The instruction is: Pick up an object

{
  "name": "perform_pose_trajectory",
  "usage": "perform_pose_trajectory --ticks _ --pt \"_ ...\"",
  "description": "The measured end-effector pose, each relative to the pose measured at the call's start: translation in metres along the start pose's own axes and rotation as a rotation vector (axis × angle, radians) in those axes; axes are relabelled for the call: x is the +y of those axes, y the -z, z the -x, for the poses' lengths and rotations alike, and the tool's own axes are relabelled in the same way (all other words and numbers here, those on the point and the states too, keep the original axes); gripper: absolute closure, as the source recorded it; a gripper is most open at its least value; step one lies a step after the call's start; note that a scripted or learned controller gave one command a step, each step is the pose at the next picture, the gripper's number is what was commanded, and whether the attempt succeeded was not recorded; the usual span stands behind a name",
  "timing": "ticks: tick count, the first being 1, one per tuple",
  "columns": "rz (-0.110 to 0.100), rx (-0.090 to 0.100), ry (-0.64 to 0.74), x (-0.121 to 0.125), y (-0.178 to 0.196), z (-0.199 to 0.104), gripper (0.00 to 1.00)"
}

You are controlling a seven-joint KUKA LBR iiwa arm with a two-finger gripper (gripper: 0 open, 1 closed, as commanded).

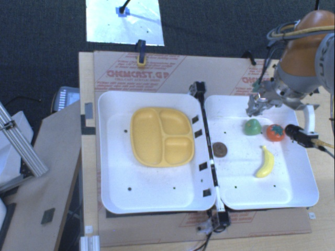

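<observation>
Hovering over the right bin [298,192], the gripper [255,109], its state impossible to tell, hung just above a green object [253,127], with a tomato [275,133], banana [265,162] and brown disc [220,149] nearby.

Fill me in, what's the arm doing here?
The gripper hovers at the far edge of the right bin, just above a green object. Nothing is visibly held. An orange-red object, a banana and a brown disc also lie in that bin. The left bin holds a yellow divided tray.
</observation>
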State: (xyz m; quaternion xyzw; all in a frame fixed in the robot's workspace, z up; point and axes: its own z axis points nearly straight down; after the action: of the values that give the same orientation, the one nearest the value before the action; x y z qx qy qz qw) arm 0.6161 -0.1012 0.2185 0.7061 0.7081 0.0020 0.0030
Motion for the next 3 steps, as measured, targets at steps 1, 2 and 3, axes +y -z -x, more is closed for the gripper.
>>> perform_pose_trajectory --ticks 1,2,3 --pt "-0.003 0.001 0.001 0.003 0.042 0.001 1.00" --pt "-0.002 0.001 0.002 0.004 0.079 0.001 1.00" --pt "-0.007 0.002 0.005 -0.010 0.072 -0.055 1.00"
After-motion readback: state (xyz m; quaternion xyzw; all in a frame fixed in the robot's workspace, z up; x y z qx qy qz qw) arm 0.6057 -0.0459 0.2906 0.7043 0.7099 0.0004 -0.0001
